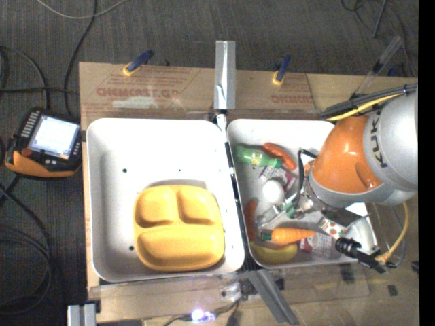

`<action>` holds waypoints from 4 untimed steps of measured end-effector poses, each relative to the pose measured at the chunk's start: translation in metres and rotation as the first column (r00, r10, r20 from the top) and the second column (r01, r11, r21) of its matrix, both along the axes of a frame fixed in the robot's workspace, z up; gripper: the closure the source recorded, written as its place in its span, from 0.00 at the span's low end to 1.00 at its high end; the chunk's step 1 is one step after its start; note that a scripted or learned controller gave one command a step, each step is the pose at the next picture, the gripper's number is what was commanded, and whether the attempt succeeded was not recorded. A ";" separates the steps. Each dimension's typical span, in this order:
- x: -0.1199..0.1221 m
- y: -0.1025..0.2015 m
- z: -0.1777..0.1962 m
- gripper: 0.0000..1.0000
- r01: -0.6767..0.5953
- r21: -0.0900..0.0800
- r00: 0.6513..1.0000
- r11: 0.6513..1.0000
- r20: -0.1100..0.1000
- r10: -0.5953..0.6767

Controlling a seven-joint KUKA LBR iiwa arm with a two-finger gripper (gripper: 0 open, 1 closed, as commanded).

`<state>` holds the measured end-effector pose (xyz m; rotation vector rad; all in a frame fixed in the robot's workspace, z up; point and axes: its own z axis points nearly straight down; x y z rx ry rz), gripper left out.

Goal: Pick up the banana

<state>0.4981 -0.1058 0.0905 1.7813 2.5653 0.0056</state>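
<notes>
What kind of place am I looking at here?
Probably a robotics lab test bench: a KUKA arm over two white bins, a handheld control pendant, and cables across the floor.

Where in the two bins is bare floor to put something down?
Left bin: free strip behind the yellow tray and along its left wall. Right bin: crowded with carrot, banana, white ball and the tool.

The grey KUKA arm reaches in from the right edge of the frame, its orange band bulging above the wrist. The wrist angles down and to the left, ending in the 2-finger gripper, which sits low beneath the orange section. The state of the gripper cannot be made out.
</notes>
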 end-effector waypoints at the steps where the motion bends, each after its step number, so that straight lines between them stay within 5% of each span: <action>1: 0.063 0.004 0.060 0.00 0.209 0.006 0.978 0.978 -0.019 -0.208; 2: 0.087 -0.011 0.007 0.00 -0.138 -0.002 0.990 0.990 -0.003 0.138; 3: 0.156 0.025 0.094 0.00 -0.135 0.005 0.991 0.991 -0.016 0.135; 4: 0.111 -0.025 0.012 0.00 -0.130 0.006 0.991 0.992 -0.020 0.130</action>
